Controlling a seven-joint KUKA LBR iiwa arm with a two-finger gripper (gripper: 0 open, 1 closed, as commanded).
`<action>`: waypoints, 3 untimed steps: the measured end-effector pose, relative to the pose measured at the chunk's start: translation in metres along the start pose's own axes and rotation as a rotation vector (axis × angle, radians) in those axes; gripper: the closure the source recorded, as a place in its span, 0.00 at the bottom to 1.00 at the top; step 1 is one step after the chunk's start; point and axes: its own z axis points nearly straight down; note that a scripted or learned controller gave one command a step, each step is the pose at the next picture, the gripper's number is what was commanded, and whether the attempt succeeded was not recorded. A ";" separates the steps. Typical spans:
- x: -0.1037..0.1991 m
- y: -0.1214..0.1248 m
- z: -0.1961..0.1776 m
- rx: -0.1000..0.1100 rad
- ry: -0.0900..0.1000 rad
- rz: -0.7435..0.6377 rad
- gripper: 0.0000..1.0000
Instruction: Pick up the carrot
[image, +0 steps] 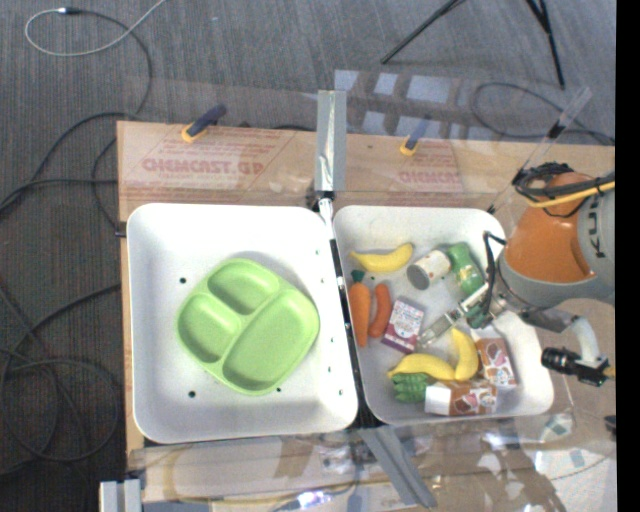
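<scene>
The carrot (359, 314) is orange with a green top and lies lengthwise against the left wall of the right bin (530, 400). A shorter orange-red piece (380, 308) lies right beside it. My gripper (440, 326) reaches in from the right, low over the middle of the right bin. Its tip is between a maroon packet (405, 322) and a yellow banana (462, 350). It sits roughly 80 pixels right of the carrot and is not touching it. I see nothing held in it.
The right bin also holds a second banana (384, 260), a white can (431, 268), a green bottle (463, 262), a brown carton (496, 362) and a yellow-green piece (414, 368). A green divided plate (250, 325) lies in the left bin (150, 400).
</scene>
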 end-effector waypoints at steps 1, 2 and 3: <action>0.010 0.033 -0.080 0.004 0.011 -0.457 0.00; 0.025 0.062 -0.072 0.005 0.011 -0.535 0.00; 0.056 0.055 -0.128 0.004 0.011 -0.703 0.00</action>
